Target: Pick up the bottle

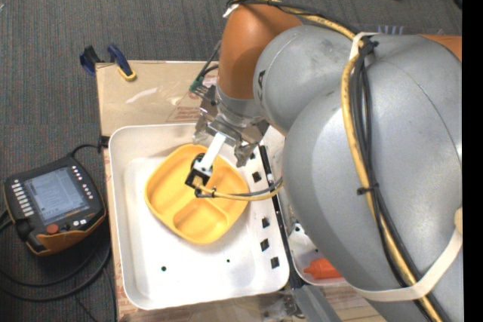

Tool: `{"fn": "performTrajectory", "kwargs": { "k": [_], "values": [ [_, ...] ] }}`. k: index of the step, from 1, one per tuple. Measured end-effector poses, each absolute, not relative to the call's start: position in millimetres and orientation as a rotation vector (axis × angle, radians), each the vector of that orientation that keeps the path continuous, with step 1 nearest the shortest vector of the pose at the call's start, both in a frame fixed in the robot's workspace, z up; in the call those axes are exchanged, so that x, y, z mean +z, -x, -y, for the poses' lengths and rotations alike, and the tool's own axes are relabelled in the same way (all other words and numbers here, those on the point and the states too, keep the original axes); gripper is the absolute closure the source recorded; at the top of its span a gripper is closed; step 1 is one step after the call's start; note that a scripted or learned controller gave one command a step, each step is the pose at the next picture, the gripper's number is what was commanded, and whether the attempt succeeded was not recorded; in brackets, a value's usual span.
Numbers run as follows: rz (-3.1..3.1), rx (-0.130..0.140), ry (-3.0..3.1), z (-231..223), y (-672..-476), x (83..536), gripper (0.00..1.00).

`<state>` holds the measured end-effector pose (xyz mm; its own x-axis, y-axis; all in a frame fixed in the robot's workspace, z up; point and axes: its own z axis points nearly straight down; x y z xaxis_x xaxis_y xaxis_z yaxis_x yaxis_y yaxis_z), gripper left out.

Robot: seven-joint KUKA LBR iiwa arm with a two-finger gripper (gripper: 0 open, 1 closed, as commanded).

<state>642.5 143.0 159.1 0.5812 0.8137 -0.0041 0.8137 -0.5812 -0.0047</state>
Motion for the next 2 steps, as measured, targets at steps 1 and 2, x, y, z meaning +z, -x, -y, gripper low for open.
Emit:
{"fn": "performTrajectory", "kwargs": {
  "k": [1, 2],
  "values": [
    [1.059, 0.006, 2.955, -202.9, -626.2, 165.1, 0.0],
    [1.482, 0.01, 2.766, -129.2, -615.7, 175.3, 0.0]
  ]
}}
